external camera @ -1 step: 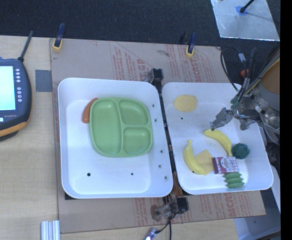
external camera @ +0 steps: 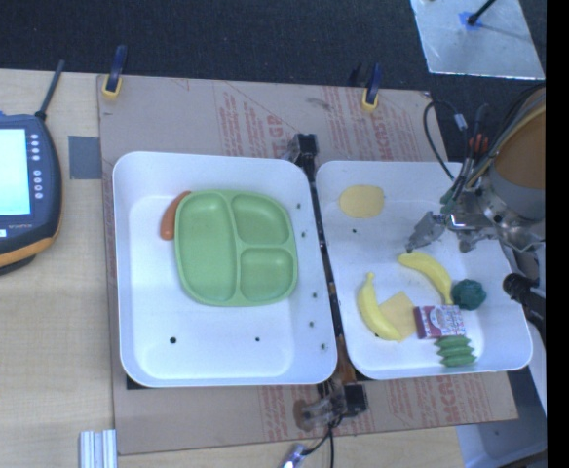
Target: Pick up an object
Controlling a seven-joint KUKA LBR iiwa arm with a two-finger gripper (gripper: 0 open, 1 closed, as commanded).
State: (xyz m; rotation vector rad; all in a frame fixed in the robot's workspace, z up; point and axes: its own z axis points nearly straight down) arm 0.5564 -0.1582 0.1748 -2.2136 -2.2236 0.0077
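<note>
2 shallow white bins sit side by side on a cardboard sheet across the middle of the frame. The left bin [external camera: 148,349] holds a green divided tray [external camera: 236,247] with 3 compartments, lying flat in the bin's upper half, and an orange-red piece [external camera: 170,219] peeks out from under the tray's left edge (too little of it shows to tell what it is). The right bin [external camera: 362,359] carries the loose objects: a pale yellow disc [external camera: 362,201] near its upper left corner, a banana [external camera: 429,271] slanting across the centre, a second banana [external camera: 370,310] lower left of it, curving beside a yellow wedge [external camera: 401,308] that touches it, a small red-and-white packet [external camera: 438,321] just right of the wedge, a ridged green piece [external camera: 456,351] directly below the packet, and a dark green round object [external camera: 469,293] at the right, close to the first banana's lower end. The arm enters from the right edge, and its gripper [external camera: 429,230] hangs over the upper middle of the right bin, just above and left of the slanting banana; whether its tips are spread or closed cannot be told at this size, and nothing is seen between them. A handheld control pendant [external camera: 7,198] with a lit screen rests at the far left.
</note>
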